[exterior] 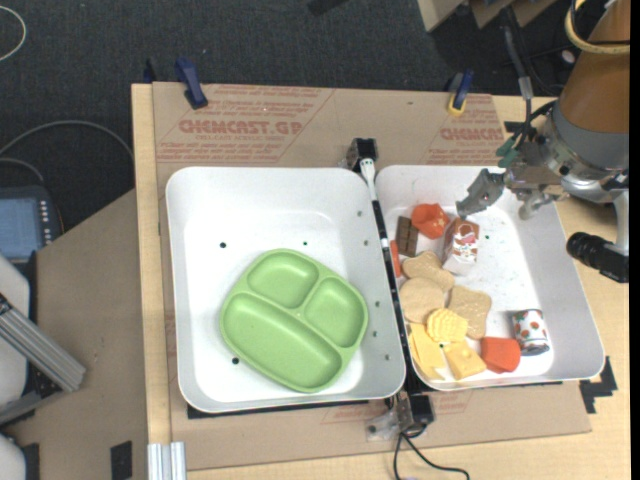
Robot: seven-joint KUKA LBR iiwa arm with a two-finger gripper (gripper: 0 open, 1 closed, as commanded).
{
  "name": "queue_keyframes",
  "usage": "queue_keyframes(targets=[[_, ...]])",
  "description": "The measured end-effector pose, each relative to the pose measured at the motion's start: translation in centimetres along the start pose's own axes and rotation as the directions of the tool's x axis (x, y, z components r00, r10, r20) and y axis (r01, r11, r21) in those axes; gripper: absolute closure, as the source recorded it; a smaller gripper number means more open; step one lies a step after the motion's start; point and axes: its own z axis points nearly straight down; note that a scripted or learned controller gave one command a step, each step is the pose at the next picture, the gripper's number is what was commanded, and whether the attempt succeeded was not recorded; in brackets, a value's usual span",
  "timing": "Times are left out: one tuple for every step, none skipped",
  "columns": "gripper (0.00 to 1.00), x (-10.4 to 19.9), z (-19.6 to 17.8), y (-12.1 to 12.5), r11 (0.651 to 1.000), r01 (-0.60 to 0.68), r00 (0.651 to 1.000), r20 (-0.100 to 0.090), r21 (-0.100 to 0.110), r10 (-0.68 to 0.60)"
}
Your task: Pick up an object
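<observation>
Claw: above the right bin, how far open I cannot tell, nothing visibly held.
Can: in right bin, just below the claw.
Green plate: left bin.

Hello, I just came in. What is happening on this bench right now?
A grey robot arm reaches in from the right, and its gripper hangs over the right bin, above a small white can. Nothing shows between its fingers. That bin holds a pile of toy food: crackers, cheese and orange pieces. The left bin holds a green divided plate. No object has been picked up yet.
</observation>
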Motion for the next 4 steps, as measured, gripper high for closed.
queue_keyframes(targets=[[0.0,-6.2,12.1,-6.7,1.0,-0.008,1.0,0.0,0.015,0.008],[0.0,-4.0,19.0,-7.7,1.0,-0.001,1.0,-0.003,-0.001,0.001],[0.0,-7.6,18.7,-2.8,1.0,0.001,1.0,0.003,-0.006,-0.001],[0.0,-6.1,18.7,-4.5,1.0,-0.001,1.0,0.002,-0.006,0.001]])
